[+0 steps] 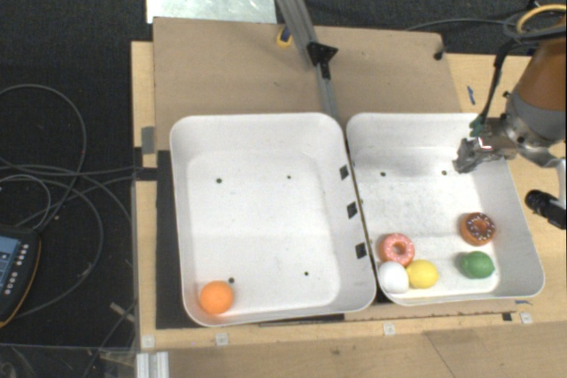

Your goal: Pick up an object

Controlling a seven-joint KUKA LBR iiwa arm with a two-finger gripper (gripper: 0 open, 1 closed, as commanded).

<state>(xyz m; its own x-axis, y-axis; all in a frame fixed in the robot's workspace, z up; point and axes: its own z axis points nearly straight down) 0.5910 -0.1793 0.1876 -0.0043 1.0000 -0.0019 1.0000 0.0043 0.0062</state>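
Right bin: holds five small items, all toward its near end.
- Chocolate doughnut, near-right, lying flat.
- Green ball, just nearer than the doughnut.
- Pink doughnut, near-left.
- White ball and yellow ball, side by side at the near wall, touching.

Left bin: one orange ball in its near-left corner.

Gripper: poised over the far-right part of the right bin, with nothing between its fingers; how far they are spread cannot be told.

Governing relation: the chocolate doughnut is probably the likeliest pick, lying nearer than the fingertips and slightly right, well apart. It is round, so no long axis matters.
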